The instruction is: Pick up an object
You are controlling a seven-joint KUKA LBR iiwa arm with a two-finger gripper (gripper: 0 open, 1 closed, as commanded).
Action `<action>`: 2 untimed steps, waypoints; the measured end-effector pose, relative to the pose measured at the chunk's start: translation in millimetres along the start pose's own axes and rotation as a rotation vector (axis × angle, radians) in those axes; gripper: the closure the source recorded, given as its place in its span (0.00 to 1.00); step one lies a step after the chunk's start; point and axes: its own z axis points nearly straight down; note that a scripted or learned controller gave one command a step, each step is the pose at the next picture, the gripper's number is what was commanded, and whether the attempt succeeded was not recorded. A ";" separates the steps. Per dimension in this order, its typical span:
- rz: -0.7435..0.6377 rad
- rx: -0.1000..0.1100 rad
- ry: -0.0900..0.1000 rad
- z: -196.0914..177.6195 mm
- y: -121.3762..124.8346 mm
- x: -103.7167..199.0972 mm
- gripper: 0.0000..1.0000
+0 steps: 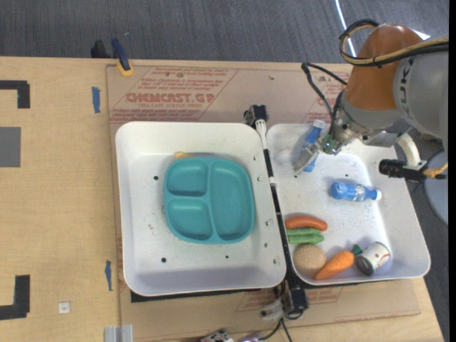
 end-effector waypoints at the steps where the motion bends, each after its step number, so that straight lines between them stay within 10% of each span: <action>1: -0.070 0.023 0.019 40.3 7.4 -12.2 0.00; 2: -0.070 0.023 0.019 40.4 7.4 -12.2 0.00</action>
